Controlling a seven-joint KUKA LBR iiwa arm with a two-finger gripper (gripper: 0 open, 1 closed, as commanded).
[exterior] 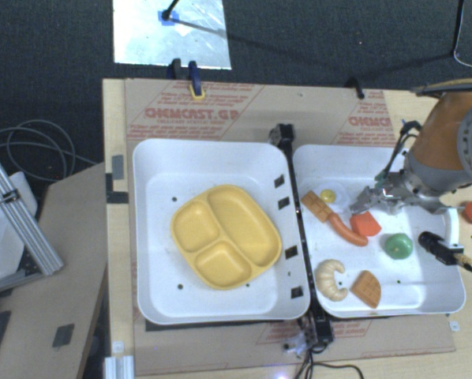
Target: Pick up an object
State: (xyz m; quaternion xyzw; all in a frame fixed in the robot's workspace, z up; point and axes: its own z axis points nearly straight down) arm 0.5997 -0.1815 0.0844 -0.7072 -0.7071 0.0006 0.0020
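Look to the right bin [457, 294], where your gripper [368, 204] hangs low over the upper middle of the tray, its metal fingertips just above and touching the top edge of a small orange-red piece [365, 225]; whether the jaws are released or clenched you cannot tell from this slanted view, and nothing is clearly seen between them. That orange-red piece is rounded, smooth and matte like moulded plastic, and it lies just right of a long carrot-shaped piece [348, 231] that runs on a diagonal toward the bin's left wall. At the carrot's upper end you see a flat tan wafer-like stick [316, 207] with a ridged face, and just beside it a small yellow ball [327, 197]. Below and right of the gripper sits a shiny green ball [398, 246], near the orange-red piece but apart from it. Toward the front of the bin lie a pale, curled croissant [332, 280] and a brown, waffle-textured wedge [367, 288], close together. The carrot and the green ball crowd the orange-red piece from both sides. The left bin [153, 290] holds a yellow divided plate [225, 234] with three smooth compartments. The grey arm [449, 144] with its orange band comes in from the right, over the bin's far right corner.
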